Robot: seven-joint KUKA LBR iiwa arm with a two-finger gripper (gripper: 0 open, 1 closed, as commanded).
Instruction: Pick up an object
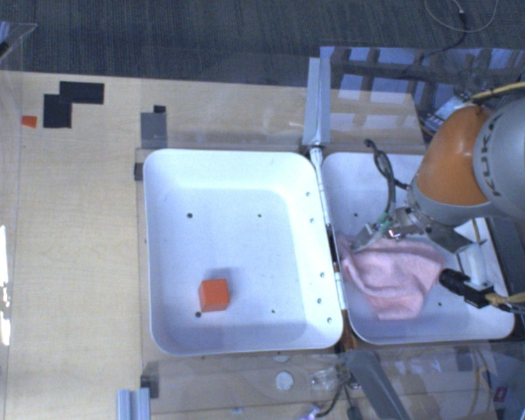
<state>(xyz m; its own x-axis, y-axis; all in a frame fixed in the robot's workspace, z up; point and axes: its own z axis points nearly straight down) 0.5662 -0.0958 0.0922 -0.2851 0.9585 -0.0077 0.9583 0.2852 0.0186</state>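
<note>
A crumpled pink cloth (392, 276) lies in the right bin (359, 182), toward its front. My gripper (387, 228) hangs right at the cloth's upper left edge, under the grey arm with its orange band (451, 169). Whether the gripper touches or holds the cloth cannot be made out. An orange cube (214, 295) sits alone on the floor of the left bin (227, 191), near its front left.
A metal divider (316, 112) rises behind the seam between the two bins. Black tape marks (70, 101) and a small orange mark (29, 122) lie on the wooden bench at the far left.
</note>
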